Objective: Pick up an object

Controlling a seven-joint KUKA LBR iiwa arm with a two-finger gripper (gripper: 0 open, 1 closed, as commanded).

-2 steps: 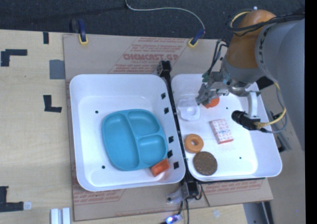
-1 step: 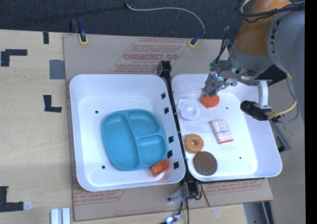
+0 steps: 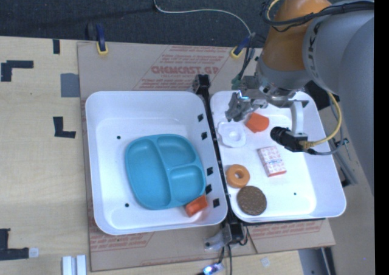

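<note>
My gripper (image 3: 240, 108) hangs over the back left part of the right bin (image 3: 316, 207), its metal fingers pointing down just left of an orange block (image 3: 258, 123). Nothing shows between the fingers. A small white cup (image 3: 231, 134) lies directly below the gripper. Further forward in the same bin are a pink and white packet (image 3: 271, 161), a glazed donut (image 3: 237, 176) and a brown cookie (image 3: 251, 200).
The left bin (image 3: 103, 146) holds a blue divided plate (image 3: 164, 170) and a small orange piece (image 3: 196, 206) at its front right corner. A black divider (image 3: 209, 140) runs between the bins. A black cable fitting (image 3: 290, 139) hangs from the arm over the right bin.
</note>
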